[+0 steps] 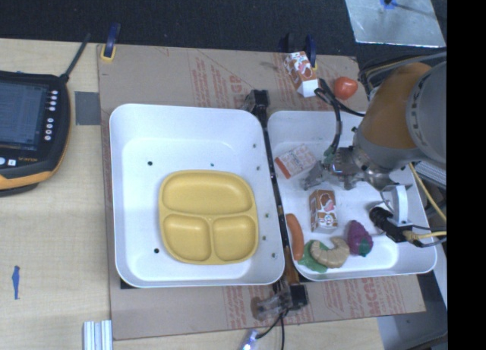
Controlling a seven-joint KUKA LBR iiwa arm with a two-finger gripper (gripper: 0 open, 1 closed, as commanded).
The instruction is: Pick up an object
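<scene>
The right bin [410,263] holds several small items. A red-and-white packet [295,162] lies near its left wall, and a brown-and-white carton [323,210] lies in the middle. An orange carrot-like piece [295,234], a tan and green food toy [328,253] and a purple eggplant [359,237] lie along the front. My gripper [328,174] hangs low over the bin's middle, between the packet and the carton and just above the carton's top edge. Nothing shows held in it. The arm's grey body hides the bin's right part.
The left bin [129,132] carries a yellow divided plate [207,215]. Behind the right bin, on the cardboard, stand a small carton [301,71] and a red tomato [345,87]. An orange-edged control tablet [26,132] lies at the far left. Black cables [395,227] trail by the arm.
</scene>
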